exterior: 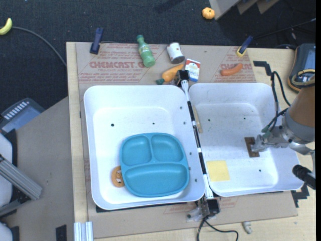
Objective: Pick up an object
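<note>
We see a glossy blue three-compartment plastic tray (pixel 154 163) in the left white bin (pixel 100 114), a small round tan pretzel (pixel 117 176) touching its left edge. Right of that tray, a flat yellow square sponge (pixel 218 170) lies in the right white bin (pixel 225 92). Farther right, the end effector (pixel 254 147) sits low over a small brown block (pixel 252 146); whether it grips, we cannot tell.

Tray (pixel 153 163) in left bin (pixel 100 109); card (pixel 218 170) in right bin (pixel 225 92).
</note>
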### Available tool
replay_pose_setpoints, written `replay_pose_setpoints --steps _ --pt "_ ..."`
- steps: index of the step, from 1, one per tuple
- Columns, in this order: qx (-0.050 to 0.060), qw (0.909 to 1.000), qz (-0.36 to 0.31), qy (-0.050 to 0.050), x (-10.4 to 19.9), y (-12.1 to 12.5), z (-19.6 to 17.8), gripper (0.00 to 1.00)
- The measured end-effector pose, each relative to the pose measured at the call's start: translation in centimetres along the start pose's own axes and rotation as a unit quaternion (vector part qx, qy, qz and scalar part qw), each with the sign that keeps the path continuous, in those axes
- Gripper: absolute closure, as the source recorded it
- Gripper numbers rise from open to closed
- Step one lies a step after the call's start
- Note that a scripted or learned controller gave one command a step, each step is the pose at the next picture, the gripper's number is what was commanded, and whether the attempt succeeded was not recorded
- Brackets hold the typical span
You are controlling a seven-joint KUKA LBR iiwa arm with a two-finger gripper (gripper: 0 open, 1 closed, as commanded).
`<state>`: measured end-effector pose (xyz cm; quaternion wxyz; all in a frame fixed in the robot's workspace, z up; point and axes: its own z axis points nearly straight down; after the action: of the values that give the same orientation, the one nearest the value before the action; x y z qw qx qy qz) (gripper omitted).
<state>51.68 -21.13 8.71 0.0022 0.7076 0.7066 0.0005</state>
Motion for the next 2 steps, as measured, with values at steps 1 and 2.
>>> replay_pose_setpoints --steps 1,2 --pt "-0.003 1.0000 -0.002 0.001 6.35 5.29 -0.08 1.00" --pt "-0.003 1.0000 0.000 -0.001 6.09 5.18 -0.05 0.00"
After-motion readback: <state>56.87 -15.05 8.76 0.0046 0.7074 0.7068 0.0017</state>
